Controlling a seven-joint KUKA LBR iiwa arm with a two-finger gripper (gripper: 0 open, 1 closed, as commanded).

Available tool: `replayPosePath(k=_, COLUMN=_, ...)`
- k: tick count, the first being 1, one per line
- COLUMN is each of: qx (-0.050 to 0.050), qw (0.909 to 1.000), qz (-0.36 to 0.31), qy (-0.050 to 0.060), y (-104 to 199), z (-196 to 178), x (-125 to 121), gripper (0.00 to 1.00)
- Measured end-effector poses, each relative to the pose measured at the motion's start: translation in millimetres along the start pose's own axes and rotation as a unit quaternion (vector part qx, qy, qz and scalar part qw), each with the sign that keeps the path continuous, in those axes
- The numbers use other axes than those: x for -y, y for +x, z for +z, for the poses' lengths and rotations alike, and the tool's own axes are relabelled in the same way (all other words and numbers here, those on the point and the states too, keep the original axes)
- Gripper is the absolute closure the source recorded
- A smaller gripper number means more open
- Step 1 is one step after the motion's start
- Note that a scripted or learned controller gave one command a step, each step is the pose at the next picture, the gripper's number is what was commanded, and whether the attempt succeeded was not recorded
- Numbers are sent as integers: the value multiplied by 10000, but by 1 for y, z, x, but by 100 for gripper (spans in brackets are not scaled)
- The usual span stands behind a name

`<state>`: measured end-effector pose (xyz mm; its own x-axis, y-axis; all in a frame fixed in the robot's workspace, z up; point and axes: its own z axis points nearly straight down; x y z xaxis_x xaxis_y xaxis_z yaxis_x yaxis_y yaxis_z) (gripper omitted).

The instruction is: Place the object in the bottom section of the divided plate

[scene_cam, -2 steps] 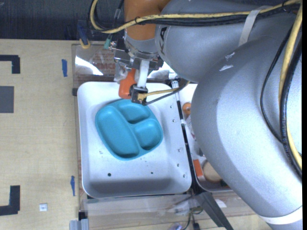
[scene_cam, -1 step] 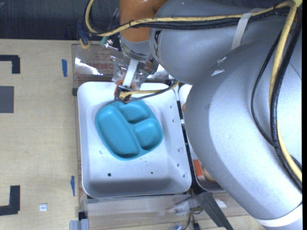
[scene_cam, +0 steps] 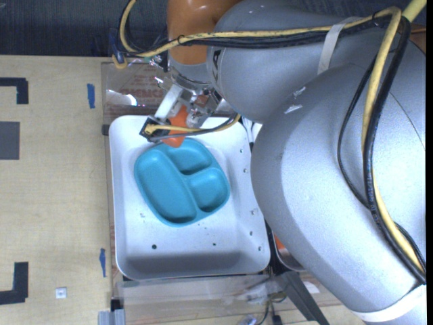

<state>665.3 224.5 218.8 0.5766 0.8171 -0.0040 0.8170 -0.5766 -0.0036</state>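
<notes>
gripper (scene_cam: 177,122) of the grey arm with its orange band hangs at the upper middle of the frame, over the top rim of the shallow white plastic bin (scene_cam: 128,202). between its two fingers sits a small orange object (scene_cam: 177,118), part hidden by the fingers, and the fingers look clamped on it. just below, in the middle of the bin, lies the blue divided plastic plate (scene_cam: 181,183), with three sections: a long one down its left side that reaches the lower edge, and two smaller ones at upper right and right. the orange object hangs at the plate's top edge, whether touching it or above it cannot be told.

judged from this, the carry step is in hand and the object is not yet placed. the next move calls for travel toward the lower part of the frame, across the plate to its bottom section, then a descent and a release clear of the dividing ridges.
</notes>
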Motion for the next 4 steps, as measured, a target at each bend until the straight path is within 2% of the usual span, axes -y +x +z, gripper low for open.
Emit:
replayPosePath(k=1, qx=-50, qw=9854, qz=1701, qy=-22, y=1, z=-61, x=-1, gripper=100)
replayPosePath(k=2, qx=21, qw=9791, qz=2036, qy=11, y=-9, z=40, x=10, gripper=100)
replayPosePath(k=3, qx=-45, qw=9292, qz=3695, qy=-12, y=-5, z=-6, x=7, gripper=100)
replayPosePath(k=4, qx=-22, qw=9299, qz=3677, qy=-8, y=-4, z=15, x=4, gripper=100)
